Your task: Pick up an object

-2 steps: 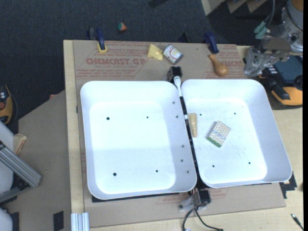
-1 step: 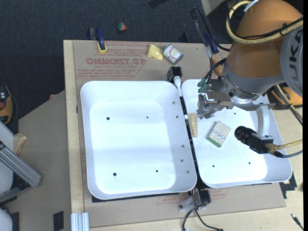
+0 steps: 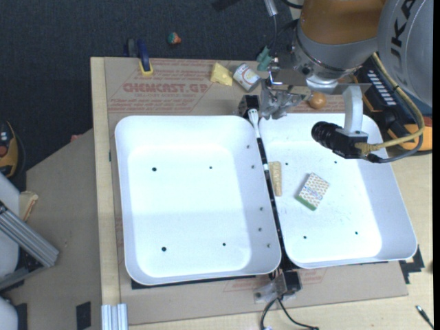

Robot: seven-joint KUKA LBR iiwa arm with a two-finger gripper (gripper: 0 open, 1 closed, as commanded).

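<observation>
Two objects lie in the right bin [image 3: 344, 218]. One is a tan, stick-shaped piece [image 3: 276, 178] close to the bin's left wall. The other is a small box with a pale green-and-white pattern [image 3: 313, 190] near the bin's middle. My gripper [image 3: 273, 105] hangs below the grey and orange wrist at the far left corner of the right bin, over the rim between the two bins. It is well above and behind both objects, and nothing shows in it. A black cylinder [image 3: 335, 139] on the arm juts over the bin's far side.
The left bin [image 3: 185, 205] sits beside the right one. Behind the bins, on the board, lie a yellow wedge [image 3: 221, 74], a white item [image 3: 244, 76], an orange ball [image 3: 317, 100] and a blue-and-yellow clamp [image 3: 143, 57]. Cables run along the right.
</observation>
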